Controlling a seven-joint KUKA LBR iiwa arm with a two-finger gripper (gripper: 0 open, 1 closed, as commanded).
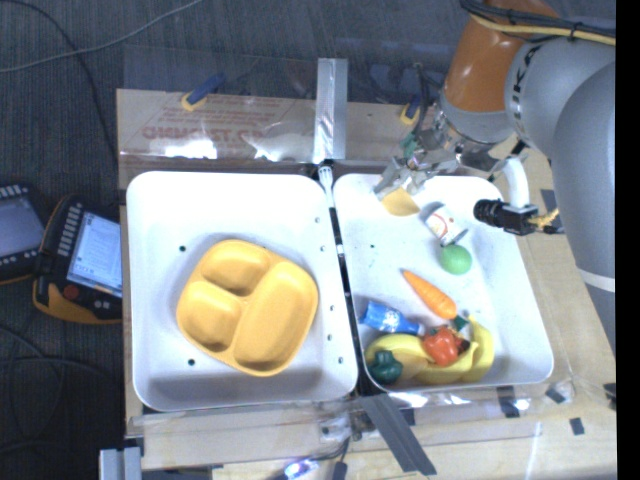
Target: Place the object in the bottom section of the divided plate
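Observation:
The yellow divided plate (pixel 248 306) lies in the middle of the left bin (pixel 160 208), with nothing in its sections. My gripper (pixel 408 171) hangs over the far edge of the right bin (pixel 520 298), well away from the plate. It is open, its fingers spread, and holds nothing. A small pale yellow piece (pixel 400 203) lies on the bin floor just below the fingertips. Nearest it are a white cylinder with a red band (pixel 443 223) and a green ball (pixel 456 259).
Toward the right bin's near end lie a carrot (pixel 430 292), a blue item (pixel 385 318), a banana (pixel 470 360), a red tomato (pixel 442 346) and a dark green piece (pixel 385 368). A raised divider (pixel 338 268) separates the bins.

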